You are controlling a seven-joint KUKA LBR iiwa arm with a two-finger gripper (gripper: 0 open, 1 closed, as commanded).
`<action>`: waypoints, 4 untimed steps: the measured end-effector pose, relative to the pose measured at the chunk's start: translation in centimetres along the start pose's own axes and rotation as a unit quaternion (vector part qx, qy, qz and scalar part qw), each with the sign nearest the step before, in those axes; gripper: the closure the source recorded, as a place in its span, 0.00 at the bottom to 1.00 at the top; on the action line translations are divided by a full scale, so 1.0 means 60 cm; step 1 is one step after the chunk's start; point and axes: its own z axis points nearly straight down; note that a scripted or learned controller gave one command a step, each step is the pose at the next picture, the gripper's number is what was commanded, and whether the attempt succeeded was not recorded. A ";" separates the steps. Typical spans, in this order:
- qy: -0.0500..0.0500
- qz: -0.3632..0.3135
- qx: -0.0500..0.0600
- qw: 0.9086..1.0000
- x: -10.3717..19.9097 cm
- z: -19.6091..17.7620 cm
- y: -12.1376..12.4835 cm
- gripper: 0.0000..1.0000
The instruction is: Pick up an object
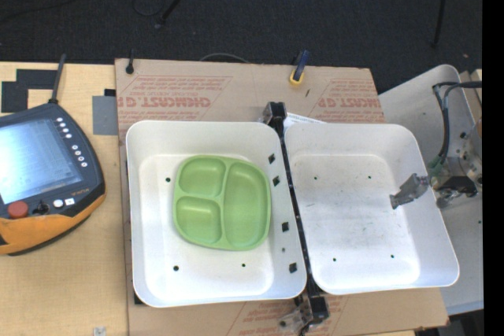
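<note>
We count two white bins side by side: the left bin (150, 169) holds one green divided plate (222, 202), lying flat near its middle with three compartments (one long, two smaller). The right bin (425, 248) has a scuffed floor. One gripper (411, 190) sits at the right bin's right rim, well apart from the plate; we cannot tell its state. One teach pendant (43, 177) rests left of the bins.

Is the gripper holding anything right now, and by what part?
Nothing is held. The gripper sits at the right bin's right edge; the green plate lies untouched in the left bin.
</note>
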 end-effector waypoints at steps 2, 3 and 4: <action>0.000 -0.002 -0.001 1.000 0.011 0.098 0.006 0.00; 0.001 -0.001 -0.002 1.000 0.028 0.178 0.007 0.00; 0.000 -0.002 -0.002 1.000 0.032 0.268 0.007 0.00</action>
